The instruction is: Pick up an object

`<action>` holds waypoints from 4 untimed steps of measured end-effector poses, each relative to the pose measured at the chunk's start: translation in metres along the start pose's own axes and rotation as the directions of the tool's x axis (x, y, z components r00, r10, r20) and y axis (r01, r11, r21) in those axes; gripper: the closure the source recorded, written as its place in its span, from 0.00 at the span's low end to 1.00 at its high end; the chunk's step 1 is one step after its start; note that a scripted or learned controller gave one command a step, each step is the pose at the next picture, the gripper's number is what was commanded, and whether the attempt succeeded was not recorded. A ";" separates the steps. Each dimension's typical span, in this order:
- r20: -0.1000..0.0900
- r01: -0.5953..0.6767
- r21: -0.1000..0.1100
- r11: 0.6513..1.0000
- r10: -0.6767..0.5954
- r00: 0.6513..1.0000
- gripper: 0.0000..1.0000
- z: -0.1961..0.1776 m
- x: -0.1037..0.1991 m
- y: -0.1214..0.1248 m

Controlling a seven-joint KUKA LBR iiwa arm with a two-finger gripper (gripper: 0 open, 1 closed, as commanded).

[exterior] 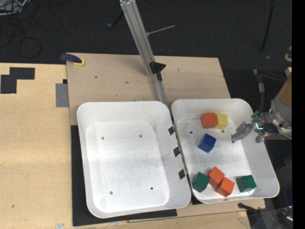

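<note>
The right bin (238,105) holds several small blocks. An orange block (208,120) touches a yellow block (222,121) near the bin's far side, and a blue block (207,142) lies just in front of them. Along the near side sit a green block (200,181), two orange blocks (216,175) (226,186) and another green block (246,183). My gripper (248,134) hangs over the bin's right rim, to the right of the yellow and blue blocks. Its fingers (238,132) are spread open with nothing between them.
The left bin (95,113) lies beside the right one, joined by black clips at the shared edge. A slanted aluminium rail (142,39) rises behind the bins. A blue-and-yellow clamp (72,58) sits at the bench's far left corner.
</note>
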State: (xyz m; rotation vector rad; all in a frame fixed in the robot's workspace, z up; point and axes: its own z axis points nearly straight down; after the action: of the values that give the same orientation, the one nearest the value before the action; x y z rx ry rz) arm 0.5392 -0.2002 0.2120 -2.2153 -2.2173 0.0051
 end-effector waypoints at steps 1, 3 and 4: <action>0.001 -0.001 -0.004 1.000 0.001 1.000 0.00 -0.002 0.000 0.001; 0.000 -0.004 0.001 1.000 0.004 1.000 0.00 0.107 0.008 0.001; 0.002 -0.006 -0.005 1.000 0.006 1.000 0.00 0.120 0.008 0.001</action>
State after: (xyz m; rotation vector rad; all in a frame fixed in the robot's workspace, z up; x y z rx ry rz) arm 0.5394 -0.1916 0.0918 -2.2250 -2.2142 0.0014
